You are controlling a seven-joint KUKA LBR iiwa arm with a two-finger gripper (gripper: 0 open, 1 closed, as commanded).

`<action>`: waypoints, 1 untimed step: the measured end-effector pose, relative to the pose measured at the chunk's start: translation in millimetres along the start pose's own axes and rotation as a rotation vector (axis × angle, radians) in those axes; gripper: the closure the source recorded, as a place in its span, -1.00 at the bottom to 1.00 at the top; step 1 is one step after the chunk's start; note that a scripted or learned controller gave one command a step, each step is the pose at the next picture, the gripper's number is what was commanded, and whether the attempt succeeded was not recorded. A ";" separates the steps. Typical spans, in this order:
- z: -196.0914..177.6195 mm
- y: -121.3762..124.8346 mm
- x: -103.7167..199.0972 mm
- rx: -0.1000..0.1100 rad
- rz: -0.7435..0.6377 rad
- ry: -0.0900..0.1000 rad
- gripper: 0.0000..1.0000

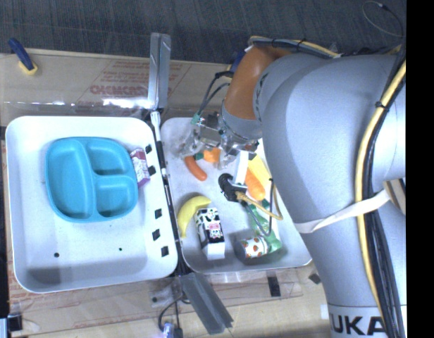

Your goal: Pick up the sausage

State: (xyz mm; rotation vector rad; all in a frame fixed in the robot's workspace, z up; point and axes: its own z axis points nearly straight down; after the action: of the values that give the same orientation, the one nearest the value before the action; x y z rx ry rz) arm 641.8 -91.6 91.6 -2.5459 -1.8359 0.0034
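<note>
1. Camera view: grey arm (330, 153) in from the right, bulking over the right bin (176, 139) and hiding its right edge.
2. Gripper (204, 145) down low at the right bin's top left corner, close over the floor.
3. Claw state: cannot tell, too blurred and crowded by the wrist.
4. Sausage (195, 167) right there! Orange-red, lying flat on the bin floor just below the gripper in the view, tilted, near the left wall. Not seen in any grip.
5. Small orange bit (212, 155) just beside the sausage's upper end, tucked under the gripper.
6. Banana (191, 212) further down the left wall, curved, apart from the sausage.
7. Cow-print carton (211, 231) touching the banana's right side, toward the bottom edge.
8. Red-and-white ball (251, 247) near the bottom right corner, green thing (265, 232) just beside it.
9. Orange wedge (253, 182) mid-bin, hard against the arm.
10. Over in the left bin (83, 252): blue tray (90, 178) in the upper half, purple packet (141, 166) touching the tray's right rim.
</note>
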 end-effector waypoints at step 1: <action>-9.3 -0.8 2.6 0.004 -0.011 0.000 1.00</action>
State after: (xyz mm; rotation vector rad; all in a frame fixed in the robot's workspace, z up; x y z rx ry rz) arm 641.9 -88.9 101.0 -2.5332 -1.8480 0.0075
